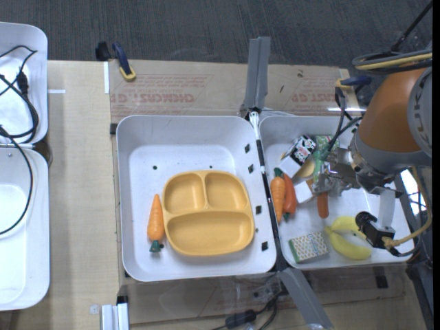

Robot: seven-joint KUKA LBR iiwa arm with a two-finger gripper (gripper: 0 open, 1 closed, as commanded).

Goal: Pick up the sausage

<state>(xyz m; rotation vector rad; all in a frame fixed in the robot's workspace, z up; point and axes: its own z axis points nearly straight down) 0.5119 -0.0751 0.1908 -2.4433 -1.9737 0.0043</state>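
End effector point(323, 183) over upright sausage point(322, 205), long axis near-vertical in view.

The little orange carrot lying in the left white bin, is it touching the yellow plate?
Cannot tell. In the camera view the small orange carrot lies right along the left edge of the yellow three-part plastic plate, with no plain gap or contact showing.

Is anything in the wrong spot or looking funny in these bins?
One carrot lies on the left bin's floor beside the yellow divided plate, not on it. In the right bin, a milk carton lies tipped over. Nothing looks spilled or broken.
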